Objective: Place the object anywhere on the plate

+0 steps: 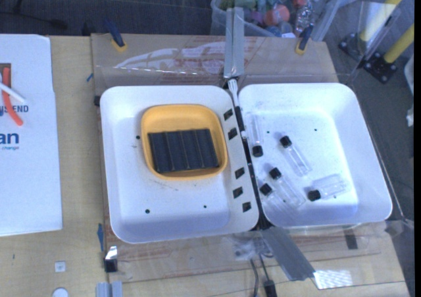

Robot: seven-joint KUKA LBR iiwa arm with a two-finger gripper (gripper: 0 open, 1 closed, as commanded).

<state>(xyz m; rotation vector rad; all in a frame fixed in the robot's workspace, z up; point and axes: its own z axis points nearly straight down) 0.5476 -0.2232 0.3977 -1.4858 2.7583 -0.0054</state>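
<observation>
Vials (293, 155), about 5 clear little ones with black caps, are scattered loose across the floor of the right bin (342, 101), none touching the plate. Over in the left bin (118, 157) sits the yellow plate (152, 118) with a dark ridged block (183, 151) lying flat on it. Both bins sit side by side on the worktop (72, 249), and I can't tell the claw's state from this shot.
</observation>
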